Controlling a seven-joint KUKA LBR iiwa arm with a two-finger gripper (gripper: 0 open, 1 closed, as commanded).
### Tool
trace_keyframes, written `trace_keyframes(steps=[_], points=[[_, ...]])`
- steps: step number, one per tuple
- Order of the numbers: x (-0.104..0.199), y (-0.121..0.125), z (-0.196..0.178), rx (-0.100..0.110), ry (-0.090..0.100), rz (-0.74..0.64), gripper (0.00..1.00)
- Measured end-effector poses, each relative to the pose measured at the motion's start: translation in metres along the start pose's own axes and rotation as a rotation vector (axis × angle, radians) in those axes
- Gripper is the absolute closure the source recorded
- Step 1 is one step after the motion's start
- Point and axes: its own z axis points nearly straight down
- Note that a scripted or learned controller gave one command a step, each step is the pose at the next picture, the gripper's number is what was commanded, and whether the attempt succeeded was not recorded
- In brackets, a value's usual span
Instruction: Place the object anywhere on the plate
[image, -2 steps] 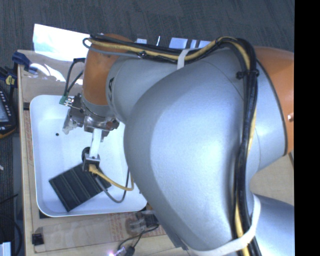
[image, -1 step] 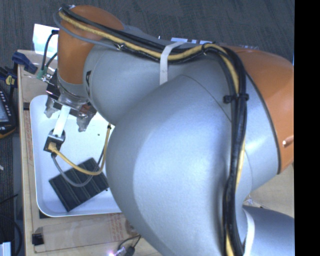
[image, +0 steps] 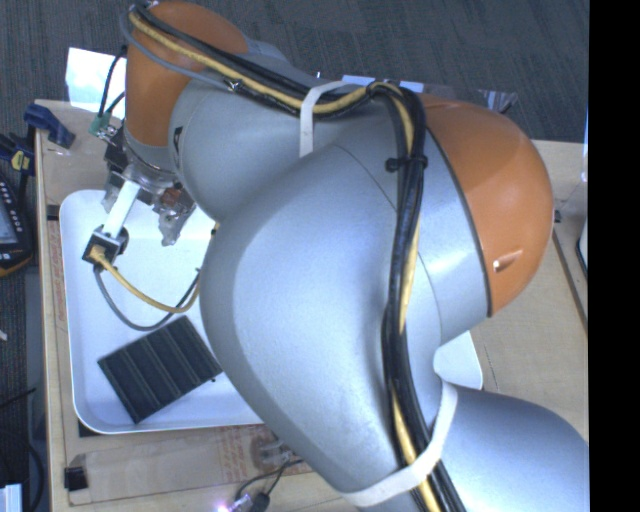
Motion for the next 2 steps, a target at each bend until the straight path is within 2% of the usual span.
trace_keyframes(steps=[1,2], points=[[0.0182,-0.0131,-0.0754,-0.003,0.003,-0.212,1.0],[0.0209,-0.0171,-0.0839,0.002,0.002,-0.226,1.0]])
